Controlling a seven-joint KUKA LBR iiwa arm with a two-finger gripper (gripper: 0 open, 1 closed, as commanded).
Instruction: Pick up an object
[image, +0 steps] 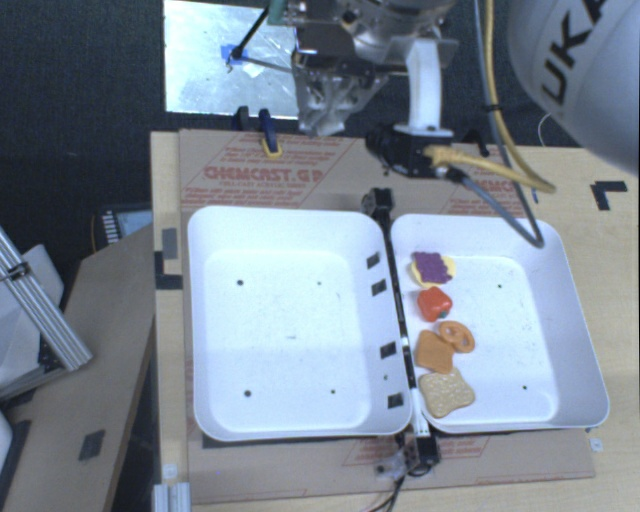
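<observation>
Jaws (322, 118) are hanging high at about twelve o'clock, beyond the far rim of the bins, and whether they are parted or shut I cannot tell. Going from big to small, the worktop (250, 170) is carrying the left bin (200, 300) and the right bin (570, 330), and along the right bin's nine o'clock wall five small pieces are lying in a column running twelve to six: a square cracker (446, 392), an orange slab (434, 351), a purple-topped piece (432, 267), a red piece (434, 303) and a small orange ring (457, 336). To my eye the cracker at the six o'clock end is offering the cleanest approach, lying flat with its long axis pointing roughly from eleven to five, so the jaws would be best closing across its narrower width, keeping clear of the divider.
</observation>
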